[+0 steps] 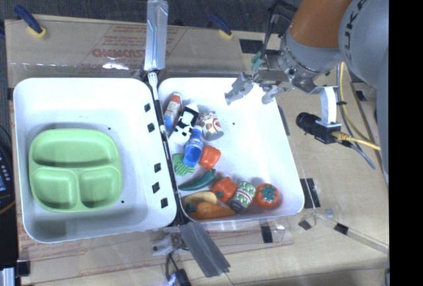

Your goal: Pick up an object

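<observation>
1. The arm [344, 14] reaches in from the right, its orange band above the wrist at the upper right of the view.
2. The gripper [253, 92] hangs over the far right corner of the right bin [264, 139]. Its two fingers are spread apart with nothing between them.
3. The right bin holds a cluster of small toys along its left and near sides; the gripper is well apart from all of them.
4. Near the bin's far left: a small bottle with a red cap [172, 108], a black-and-white piece [188, 117] beside it, and a round white ball with red marks [210, 124].
5. Toward the middle left: a blue bottle [193, 148], touching an orange-red pepper [210, 157] on its right. A green striped item [182, 164] lies just below the bottle, with a dark green pepper [198, 180] beside it.
6. Along the near wall: a yellow banana [199, 198], a carrot [210, 211], a red-orange block [225, 189], a green patterned can [243, 195] and a red tomato [268, 195], lying close together.
7. The left bin [79, 106] holds a green divided tray [75, 169], lying flat.
8. A grey strip [156, 34] stands at the far end of the divider between the two bins.
</observation>
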Available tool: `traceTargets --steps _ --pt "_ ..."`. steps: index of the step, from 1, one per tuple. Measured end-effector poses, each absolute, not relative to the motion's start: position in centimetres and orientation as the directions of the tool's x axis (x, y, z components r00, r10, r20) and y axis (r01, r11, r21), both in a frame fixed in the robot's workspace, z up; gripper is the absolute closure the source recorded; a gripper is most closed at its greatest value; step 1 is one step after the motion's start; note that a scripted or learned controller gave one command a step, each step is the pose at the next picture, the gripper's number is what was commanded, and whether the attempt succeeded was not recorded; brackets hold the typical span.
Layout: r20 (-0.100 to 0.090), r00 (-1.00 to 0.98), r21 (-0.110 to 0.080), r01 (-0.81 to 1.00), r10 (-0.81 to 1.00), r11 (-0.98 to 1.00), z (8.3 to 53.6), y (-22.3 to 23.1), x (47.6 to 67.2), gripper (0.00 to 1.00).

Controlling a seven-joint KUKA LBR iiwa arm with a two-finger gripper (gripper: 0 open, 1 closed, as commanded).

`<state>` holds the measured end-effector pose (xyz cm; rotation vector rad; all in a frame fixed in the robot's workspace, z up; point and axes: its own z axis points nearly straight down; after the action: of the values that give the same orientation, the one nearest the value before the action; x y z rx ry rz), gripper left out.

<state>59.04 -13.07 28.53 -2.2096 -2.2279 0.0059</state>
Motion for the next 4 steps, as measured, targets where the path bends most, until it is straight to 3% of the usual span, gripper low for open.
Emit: traceTargets --steps 1,2,3,4 --pt "0.001 -0.205 -0.004 0.979 0.979 0.205 30.3 -7.7 55.6 0.0" --pt "0.002 -0.639 -0.003 0.769 0.769 0.639 25.9 -4.2 56.4 0.0" --pt "0.001 -0.641 -0.004 0.767 0.767 0.641 26.9 -4.3 56.5 1.0" --pt "0.0 -0.687 -0.001 0.726 0.726 0.687 29.4 5.2 57.0 1.0"
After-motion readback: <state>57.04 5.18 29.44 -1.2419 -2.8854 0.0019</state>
